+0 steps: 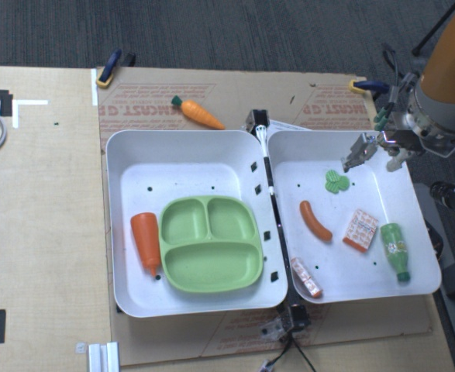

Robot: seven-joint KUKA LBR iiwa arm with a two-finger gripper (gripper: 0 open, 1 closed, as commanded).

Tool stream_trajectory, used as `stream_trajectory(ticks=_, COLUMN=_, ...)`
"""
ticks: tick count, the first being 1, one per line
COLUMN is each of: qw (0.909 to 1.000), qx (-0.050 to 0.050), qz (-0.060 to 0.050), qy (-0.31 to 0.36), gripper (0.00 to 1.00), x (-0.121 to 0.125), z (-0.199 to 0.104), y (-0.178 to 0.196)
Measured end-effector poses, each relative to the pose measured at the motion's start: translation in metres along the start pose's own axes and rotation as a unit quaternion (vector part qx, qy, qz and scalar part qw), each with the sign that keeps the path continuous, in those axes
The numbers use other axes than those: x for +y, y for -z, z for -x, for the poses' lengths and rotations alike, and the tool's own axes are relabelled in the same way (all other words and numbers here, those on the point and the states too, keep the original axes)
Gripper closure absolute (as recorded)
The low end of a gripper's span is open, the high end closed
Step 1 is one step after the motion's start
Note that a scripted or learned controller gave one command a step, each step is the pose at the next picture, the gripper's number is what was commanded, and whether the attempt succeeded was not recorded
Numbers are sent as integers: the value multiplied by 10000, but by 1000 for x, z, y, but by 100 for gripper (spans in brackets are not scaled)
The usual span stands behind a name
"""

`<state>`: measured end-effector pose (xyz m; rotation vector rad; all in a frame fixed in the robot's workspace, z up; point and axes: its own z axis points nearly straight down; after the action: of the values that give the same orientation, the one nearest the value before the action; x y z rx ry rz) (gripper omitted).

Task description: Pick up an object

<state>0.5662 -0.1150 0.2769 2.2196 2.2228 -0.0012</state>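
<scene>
- Arm: the grey KUKA arm enters from the right, its orange band showing at the upper right corner. The gripper (376, 151) hangs over the upper right part of the right bin (289, 155).
- End effector state: the two fingers stand spread apart with nothing between them. One finger (357, 153) points down and left toward the bin floor; the other lies nearer the bin's right wall.
- Nearest object: a small green leafy piece (336, 181), pale green, lobed and flat, lies on the right bin's floor just below and left of the fingertips, apart from them.
- Other contents of the right bin: a reddish-brown sausage (315, 221), smooth and slightly curved, lies slantwise near the middle. A small orange-and-white packet (361, 230) sits just to its right. A green bottle (394, 250) with a pale label lies on its side near the right wall. A narrow wrapped bar (305, 277), red and white, lies against the lower left wall.
- Left bin (126, 157): a green divided plate (210, 243) with three compartments rests on the floor. An orange cylinder (145, 241) lies just beside the plate's left edge.
- Outside the bins: a toy carrot (198, 112), orange with a green top, lies on the cardboard sheet (305, 99) behind the left bin.
</scene>
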Motion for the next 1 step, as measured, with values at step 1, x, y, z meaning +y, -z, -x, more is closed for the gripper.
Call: stream_trajectory(ticks=1, qw=9940, qx=3, qz=0, qy=1090, gripper=0, x=-3, z=-13, y=-185)
